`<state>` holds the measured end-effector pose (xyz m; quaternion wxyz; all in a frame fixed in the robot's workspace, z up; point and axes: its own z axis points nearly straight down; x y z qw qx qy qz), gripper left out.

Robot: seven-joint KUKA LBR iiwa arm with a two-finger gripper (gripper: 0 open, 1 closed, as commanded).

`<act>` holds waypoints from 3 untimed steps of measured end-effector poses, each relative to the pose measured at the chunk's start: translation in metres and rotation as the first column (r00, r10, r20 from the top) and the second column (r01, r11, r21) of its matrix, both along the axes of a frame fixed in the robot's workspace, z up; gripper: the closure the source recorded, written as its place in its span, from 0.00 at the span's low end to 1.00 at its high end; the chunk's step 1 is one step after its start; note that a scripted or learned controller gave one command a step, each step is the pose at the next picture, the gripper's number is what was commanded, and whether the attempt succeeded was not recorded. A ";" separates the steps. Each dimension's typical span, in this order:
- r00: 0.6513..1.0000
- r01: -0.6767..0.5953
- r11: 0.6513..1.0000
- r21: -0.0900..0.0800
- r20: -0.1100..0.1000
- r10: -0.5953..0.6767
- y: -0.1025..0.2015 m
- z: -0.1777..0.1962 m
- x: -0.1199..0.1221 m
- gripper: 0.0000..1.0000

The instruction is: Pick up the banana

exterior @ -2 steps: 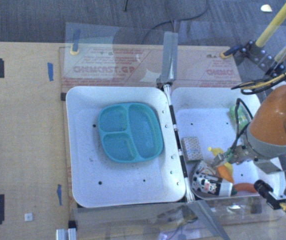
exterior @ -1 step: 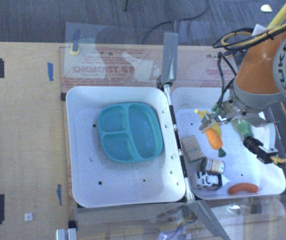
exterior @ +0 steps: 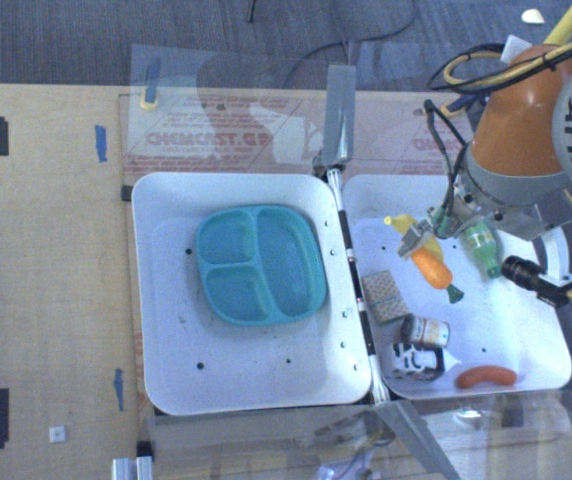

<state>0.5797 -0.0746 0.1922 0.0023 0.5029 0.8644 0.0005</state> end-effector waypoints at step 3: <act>0.999 -0.039 0.999 0.001 0.001 0.039 0.176 0.100 0.087 1.00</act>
